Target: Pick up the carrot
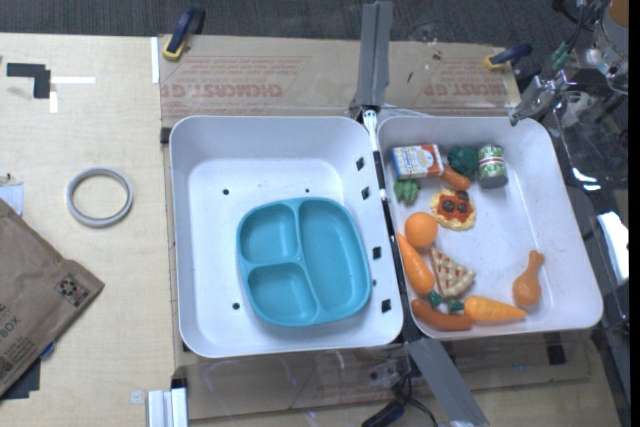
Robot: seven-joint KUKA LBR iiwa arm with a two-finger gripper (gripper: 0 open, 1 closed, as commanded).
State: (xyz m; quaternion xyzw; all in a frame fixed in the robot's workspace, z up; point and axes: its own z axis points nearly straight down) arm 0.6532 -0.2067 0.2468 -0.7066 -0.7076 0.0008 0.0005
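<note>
- Camera view is looking down on the counter [90, 130], and the claw [533, 101] is hanging over the far right corner of the right bin [572, 215].
- I cannot tell if the claw is open or closed, and nothing is showing in its grip.
- The carrot [487, 309] is lying flat by the near wall of the right bin, well apart from the claw, nearer to the camera than it.
- The carrot is pointing its thin tip to the view's right, and a red sausage [440, 320] is lying just beside its thick end.
- A toy chicken leg [528, 280] is sitting near the carrot's tip, between the carrot and the claw.
- A green can [491, 165] is standing nearest the claw, with a dark green veggie [462, 158] and a small box [417, 160] lined up beyond it, farther from the claw.
- A little pizza [455, 207], a round orange [421, 229], a long orange piece [415, 265] and a waffle slice [452, 275] are lying in the middle of that bin, between the can and the carrot.
- The left bin [190, 215] is sitting well apart from the claw and is holding a blue plate [300, 260] with three parts.
- A tape ring [100, 196] and a brown box [30, 305] are resting on the counter, farthest from the claw.
</note>
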